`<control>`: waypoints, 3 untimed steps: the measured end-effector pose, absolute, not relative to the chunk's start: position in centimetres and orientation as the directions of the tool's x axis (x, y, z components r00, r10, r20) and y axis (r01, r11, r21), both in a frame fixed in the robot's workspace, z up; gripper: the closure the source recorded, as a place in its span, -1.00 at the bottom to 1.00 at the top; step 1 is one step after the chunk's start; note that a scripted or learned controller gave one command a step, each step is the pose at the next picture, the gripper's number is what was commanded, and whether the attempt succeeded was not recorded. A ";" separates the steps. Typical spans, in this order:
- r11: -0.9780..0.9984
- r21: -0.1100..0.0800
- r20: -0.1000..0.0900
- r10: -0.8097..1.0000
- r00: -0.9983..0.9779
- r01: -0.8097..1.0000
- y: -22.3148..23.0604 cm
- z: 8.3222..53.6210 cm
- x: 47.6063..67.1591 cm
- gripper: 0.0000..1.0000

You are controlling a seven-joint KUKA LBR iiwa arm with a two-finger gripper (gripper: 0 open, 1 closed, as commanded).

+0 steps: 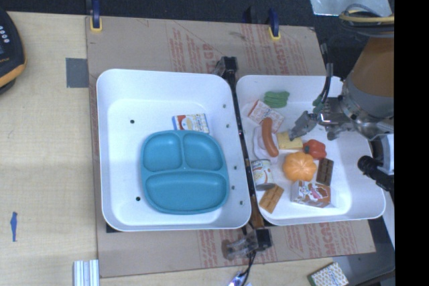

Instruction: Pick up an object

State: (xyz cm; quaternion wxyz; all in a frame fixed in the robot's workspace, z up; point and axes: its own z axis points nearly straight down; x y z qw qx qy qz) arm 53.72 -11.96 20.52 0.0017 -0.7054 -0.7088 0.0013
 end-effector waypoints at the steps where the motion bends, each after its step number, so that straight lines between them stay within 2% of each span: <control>1: -0.001 0.013 -0.010 1.000 0.002 1.000 -10.4 11.1 50.3 -1.00; 2: -0.005 0.015 -0.016 1.000 0.005 1.000 -10.7 9.5 47.9 -1.00; 3: 0.005 0.004 -0.003 1.000 -0.005 1.000 -10.4 9.3 55.9 -1.00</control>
